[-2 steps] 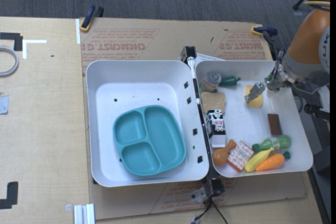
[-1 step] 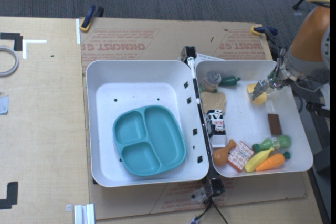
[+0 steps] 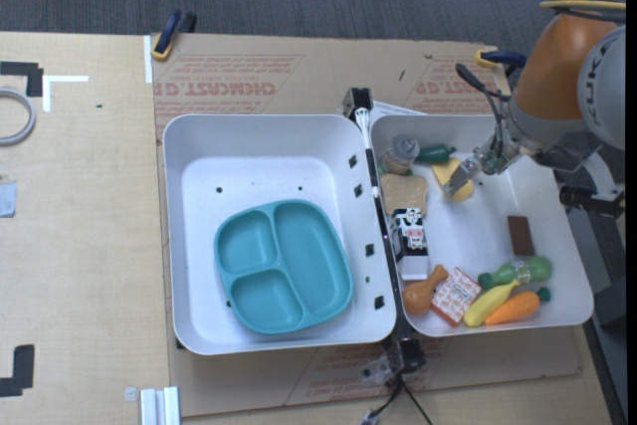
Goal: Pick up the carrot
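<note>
The carrot (image 3: 516, 308), orange with a small green top, lies in the front right corner of the right bin (image 3: 557, 214). It rests against a yellow banana-like piece (image 3: 488, 303), just below a green vegetable (image 3: 522, 271). My gripper (image 3: 484, 162) is at the back of that bin, far from the carrot. Its tip is right beside a yellow cheese wedge (image 3: 459, 179). The grey arm with its orange band (image 3: 557, 65) reaches in from the right.
The right bin also holds a small can (image 3: 401, 151), a green piece (image 3: 435, 153), a tan slice (image 3: 403, 190), a cow-print carton (image 3: 409, 230), a drumstick (image 3: 422, 293), a red box (image 3: 456, 295) and a brown block (image 3: 520, 234). A teal divided plate (image 3: 284, 264) lies in the left bin (image 3: 189, 214).
</note>
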Controlling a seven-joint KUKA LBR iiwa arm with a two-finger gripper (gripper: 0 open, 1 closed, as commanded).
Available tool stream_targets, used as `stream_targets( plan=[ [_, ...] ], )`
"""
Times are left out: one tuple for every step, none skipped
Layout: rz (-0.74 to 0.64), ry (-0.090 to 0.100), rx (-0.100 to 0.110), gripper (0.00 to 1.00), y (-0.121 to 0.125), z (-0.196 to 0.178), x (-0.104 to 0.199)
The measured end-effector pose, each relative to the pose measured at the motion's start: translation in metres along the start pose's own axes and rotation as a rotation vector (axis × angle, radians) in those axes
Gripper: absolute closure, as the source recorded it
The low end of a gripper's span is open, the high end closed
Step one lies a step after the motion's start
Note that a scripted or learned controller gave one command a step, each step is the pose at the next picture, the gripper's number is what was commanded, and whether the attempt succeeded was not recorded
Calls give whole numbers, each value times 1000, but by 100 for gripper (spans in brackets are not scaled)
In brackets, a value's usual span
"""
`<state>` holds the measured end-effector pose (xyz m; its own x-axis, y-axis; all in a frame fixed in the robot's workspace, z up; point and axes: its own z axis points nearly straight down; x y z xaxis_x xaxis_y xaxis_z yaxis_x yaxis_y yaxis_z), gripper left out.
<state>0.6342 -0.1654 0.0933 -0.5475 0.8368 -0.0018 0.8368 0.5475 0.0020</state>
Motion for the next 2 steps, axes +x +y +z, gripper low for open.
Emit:
stream_targets(
  plan=[
    [201,0,1,100,12,-126,138],
    [469,0,0,100,33,-166,177]
  ],
)
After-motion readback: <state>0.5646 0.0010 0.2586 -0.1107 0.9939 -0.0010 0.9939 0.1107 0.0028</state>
